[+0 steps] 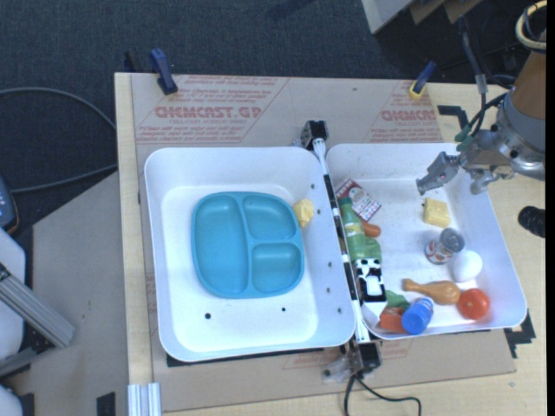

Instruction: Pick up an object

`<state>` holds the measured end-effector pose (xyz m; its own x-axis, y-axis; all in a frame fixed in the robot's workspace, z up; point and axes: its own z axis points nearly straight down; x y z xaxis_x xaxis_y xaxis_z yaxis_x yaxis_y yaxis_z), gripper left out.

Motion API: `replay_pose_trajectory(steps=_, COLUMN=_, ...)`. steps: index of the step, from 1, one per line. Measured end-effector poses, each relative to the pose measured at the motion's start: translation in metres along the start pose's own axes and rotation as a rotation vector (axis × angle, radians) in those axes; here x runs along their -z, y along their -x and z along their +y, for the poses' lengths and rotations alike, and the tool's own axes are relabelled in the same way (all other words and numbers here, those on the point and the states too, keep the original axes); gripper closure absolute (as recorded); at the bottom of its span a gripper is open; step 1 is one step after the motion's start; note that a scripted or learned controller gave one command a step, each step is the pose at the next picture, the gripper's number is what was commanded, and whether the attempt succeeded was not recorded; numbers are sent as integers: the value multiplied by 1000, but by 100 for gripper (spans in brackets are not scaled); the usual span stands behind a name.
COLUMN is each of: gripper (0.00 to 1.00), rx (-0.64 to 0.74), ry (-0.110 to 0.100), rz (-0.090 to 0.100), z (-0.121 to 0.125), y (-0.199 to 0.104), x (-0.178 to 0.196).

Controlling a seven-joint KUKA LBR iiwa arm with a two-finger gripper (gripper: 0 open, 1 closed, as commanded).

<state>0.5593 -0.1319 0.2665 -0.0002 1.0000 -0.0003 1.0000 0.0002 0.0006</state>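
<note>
My gripper (455, 180) hangs over the far right part of the right bin (503, 258), its two fingers spread open with nothing between them. Just below it lies a yellow block (436, 211), apart from the fingers. Further toward the front are a small tin can (443, 246), a white egg (467, 265), a red tomato (473, 303), a tan drumstick (434, 290) and a blue cylinder (417, 316). Along the bin's left wall lie a green bottle (354, 224), a red-and-white packet (358, 199) and a black-and-white box (371, 280).
The left bin (165, 189) holds a blue divided plate (247, 243) and a small yellow piece (304, 212) near its right wall. A black divider rail (334, 224) runs between the bins. Blue clamps (162, 69) hold the board at the back.
</note>
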Motion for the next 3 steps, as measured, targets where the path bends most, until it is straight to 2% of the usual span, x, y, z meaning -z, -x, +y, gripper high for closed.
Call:
replay_pose_trajectory(steps=1, gripper=0, rx=-1, ry=-2, rz=0, z=26, y=52, x=-89)
replay_pose_trajectory(steps=2, gripper=0, rx=-1, ry=-2, rz=1, z=23, y=57, x=-99)
replay_pose_trajectory(steps=3, gripper=0, rx=-1, ry=-2, rz=1, z=-1, y=65, x=-121)
